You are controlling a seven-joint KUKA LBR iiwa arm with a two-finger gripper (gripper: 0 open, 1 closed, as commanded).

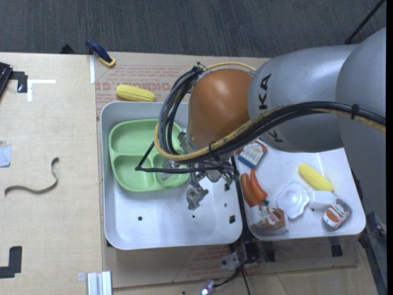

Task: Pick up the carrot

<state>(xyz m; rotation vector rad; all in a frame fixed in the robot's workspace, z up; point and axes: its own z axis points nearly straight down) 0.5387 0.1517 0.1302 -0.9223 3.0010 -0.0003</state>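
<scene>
The carrot (253, 188), a short orange-red piece, lies in the right bin (344, 165) against its left wall. My gripper (196, 196) hangs low over the white floor of the left bin (153, 226), just below the green plate and a short way left of the carrot, across the wall between the bins. Nothing shows in its grasp. The orange wrist band (218, 112) and a bundle of cables hide the top of the gripper.
A green divided plate (132, 155) sits in the left bin's back half. The right bin also holds a corn cob (315, 177), a white egg-shaped piece (291, 200), a small bottle (270, 217), a can (336, 214) and a blue-and-white pack (252, 154). Another corn cob (135, 93) lies behind the left bin.
</scene>
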